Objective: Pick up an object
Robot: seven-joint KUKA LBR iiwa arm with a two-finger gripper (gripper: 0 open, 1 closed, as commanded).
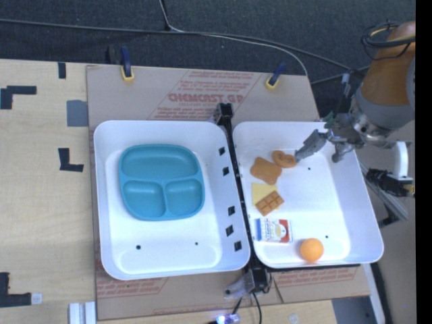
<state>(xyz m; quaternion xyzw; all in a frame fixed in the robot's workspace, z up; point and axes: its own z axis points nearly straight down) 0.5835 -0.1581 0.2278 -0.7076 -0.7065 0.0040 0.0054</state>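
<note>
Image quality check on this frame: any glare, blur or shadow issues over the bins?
Camera view: lighting even and soft, with faint shadows under the orange ball and blue tray; the white bins are bright but keep their edges; the tool looks slightly soft; the carton print is too small to read.

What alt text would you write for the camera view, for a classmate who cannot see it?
A grey robot arm reaches in from the right, its gripper over the right white bin near a small brown pretzel. That bin also holds toy toast, a cracker, a small carton and an orange; the left bin holds a blue divided plate.
</note>
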